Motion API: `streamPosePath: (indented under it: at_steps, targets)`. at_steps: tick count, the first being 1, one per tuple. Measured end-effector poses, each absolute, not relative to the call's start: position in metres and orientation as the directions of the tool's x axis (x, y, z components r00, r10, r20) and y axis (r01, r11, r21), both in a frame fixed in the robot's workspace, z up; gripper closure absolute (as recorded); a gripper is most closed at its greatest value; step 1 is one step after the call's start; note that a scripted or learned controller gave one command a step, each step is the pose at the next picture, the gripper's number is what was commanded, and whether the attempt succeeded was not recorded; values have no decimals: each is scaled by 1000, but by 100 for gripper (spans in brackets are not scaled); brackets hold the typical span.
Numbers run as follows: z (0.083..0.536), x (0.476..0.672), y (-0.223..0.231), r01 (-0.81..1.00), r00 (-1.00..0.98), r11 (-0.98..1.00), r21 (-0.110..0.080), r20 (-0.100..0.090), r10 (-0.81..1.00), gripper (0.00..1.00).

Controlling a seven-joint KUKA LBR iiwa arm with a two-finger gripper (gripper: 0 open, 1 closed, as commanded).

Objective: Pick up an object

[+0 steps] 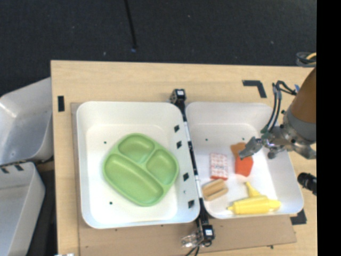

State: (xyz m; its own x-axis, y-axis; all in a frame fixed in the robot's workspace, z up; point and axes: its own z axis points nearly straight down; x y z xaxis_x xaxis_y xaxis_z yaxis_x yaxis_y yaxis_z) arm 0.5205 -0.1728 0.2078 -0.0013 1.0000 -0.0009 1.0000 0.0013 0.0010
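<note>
1. A green plastic divided plate (140, 168) lies in the left white bin (88, 143).
2. The right white bin (224, 116) holds an orange-red block (244, 166), a yellow toy corn cob (254, 205), a tan bread-like piece (215, 189) and a small patterned packet (218, 166).
3. The gripper (250, 149) reaches in just above the block; whether it grasps anything cannot be told.

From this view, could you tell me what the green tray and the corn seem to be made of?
Green tray: likely moulded plastic, with an even colour, a soft sheen and rounded compartment walls. Corn: probably a plastic toy, uniformly bright yellow and smooth, though too small to be sure.
</note>
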Motion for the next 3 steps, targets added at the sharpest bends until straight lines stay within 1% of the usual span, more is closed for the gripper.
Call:
streamPosePath:
  at_steps: [1, 2, 3]
  targets:
    - [146, 515, -173, 1000, 0, 0, -4, 0, 1000, 0]
    - [101, 516, -175, 1000, 3, -3, 1, 0, 1000, 0]
    - [113, 516, -176, 1000, 8, -8, 5, -2, 1000, 100]
